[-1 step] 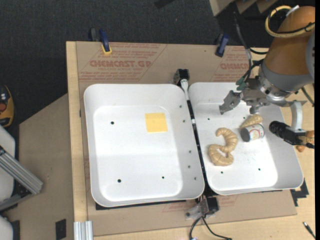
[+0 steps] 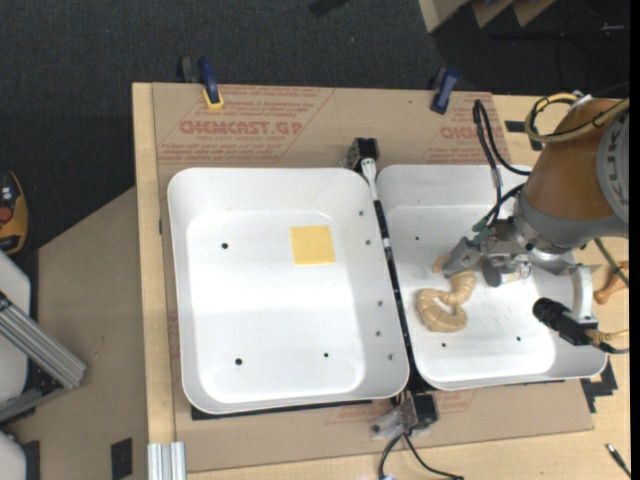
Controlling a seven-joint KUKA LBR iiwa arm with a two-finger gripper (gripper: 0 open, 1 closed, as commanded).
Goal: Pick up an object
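Note:
A tan, curved, croissant-like object (image 2: 444,309) lies in the right bin (image 2: 470,368), left of its middle. One end of it rises toward the gripper, and a small tan bit (image 2: 441,265) shows just left of the gripper. A flat yellow square (image 2: 312,245) lies in the left bin (image 2: 200,268). My gripper (image 2: 486,265) hangs low over the right bin, right above the tan object's upper end, with its grey fingers (image 2: 460,258) spread apart. The fingers do not visibly grip anything.
The grey and orange arm (image 2: 570,183) comes in from the right over the right bin's far side. A black ridge (image 2: 385,258) separates the two bins. Blue clamps (image 2: 444,88) hold the cardboard base at the back edge. Cables run near the right bin's rim.

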